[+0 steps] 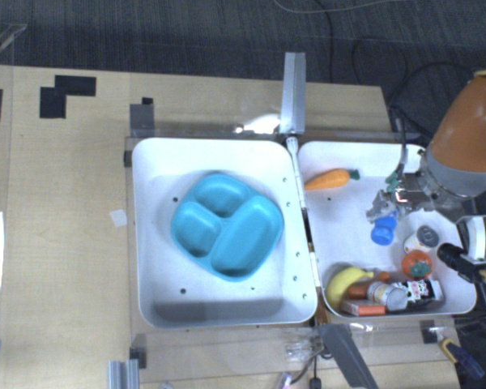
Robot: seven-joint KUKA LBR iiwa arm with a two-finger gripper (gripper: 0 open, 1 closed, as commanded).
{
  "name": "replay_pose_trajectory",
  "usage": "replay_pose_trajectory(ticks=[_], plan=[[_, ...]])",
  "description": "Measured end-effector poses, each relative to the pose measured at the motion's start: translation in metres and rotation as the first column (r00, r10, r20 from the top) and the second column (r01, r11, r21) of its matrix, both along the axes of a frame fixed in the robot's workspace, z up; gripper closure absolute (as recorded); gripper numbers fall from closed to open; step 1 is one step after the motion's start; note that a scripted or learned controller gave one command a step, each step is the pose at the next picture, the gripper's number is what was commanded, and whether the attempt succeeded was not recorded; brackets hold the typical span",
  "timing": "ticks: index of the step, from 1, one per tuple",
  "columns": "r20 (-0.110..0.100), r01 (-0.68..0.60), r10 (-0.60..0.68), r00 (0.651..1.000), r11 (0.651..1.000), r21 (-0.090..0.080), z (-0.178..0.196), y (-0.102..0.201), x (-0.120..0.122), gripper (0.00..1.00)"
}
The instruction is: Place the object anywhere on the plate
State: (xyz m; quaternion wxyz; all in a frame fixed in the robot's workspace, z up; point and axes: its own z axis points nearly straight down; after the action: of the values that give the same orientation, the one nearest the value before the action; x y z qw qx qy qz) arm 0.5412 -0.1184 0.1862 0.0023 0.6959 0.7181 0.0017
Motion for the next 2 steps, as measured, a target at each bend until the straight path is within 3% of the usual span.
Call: replay_pose_trajectory(ticks=[1,2], plan=[[-0.002,-0.173,0.173,0.985,0.985,0.0,-0.002,0.056,-0.017,1.0],[0.003,-0.176,0.176,0.984,0.984,-0.002,0.009,0.056,-0.015,1.0]])
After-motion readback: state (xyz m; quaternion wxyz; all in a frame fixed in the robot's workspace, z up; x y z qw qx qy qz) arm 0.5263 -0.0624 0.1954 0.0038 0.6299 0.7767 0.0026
